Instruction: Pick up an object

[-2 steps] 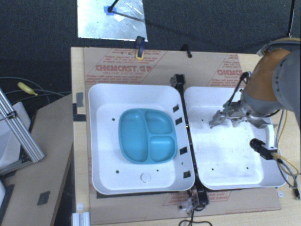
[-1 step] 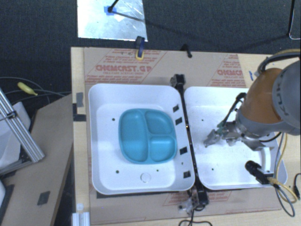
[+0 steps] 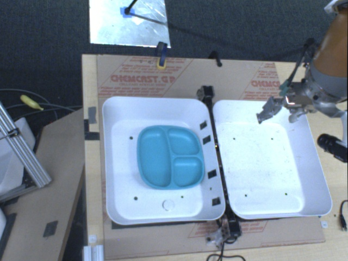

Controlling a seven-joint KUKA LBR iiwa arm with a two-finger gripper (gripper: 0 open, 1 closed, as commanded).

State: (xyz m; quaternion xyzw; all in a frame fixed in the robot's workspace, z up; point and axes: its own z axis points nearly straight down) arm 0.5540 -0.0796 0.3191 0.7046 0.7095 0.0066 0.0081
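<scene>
Approach step in hand: pincer (image 3: 277,111), state indiscernible, hangs over right bin (image 3: 304,203); next move must reach blue tray (image 3: 168,156) in left bin (image 3: 117,145).

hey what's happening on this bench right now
A grey robot arm with an orange band reaches in from the right, its hand above the far part of the right bin. Nothing shows between its fingers. A blue divided plate lies flat in the left bin, away from the hand, so no pickup has happened yet.
</scene>
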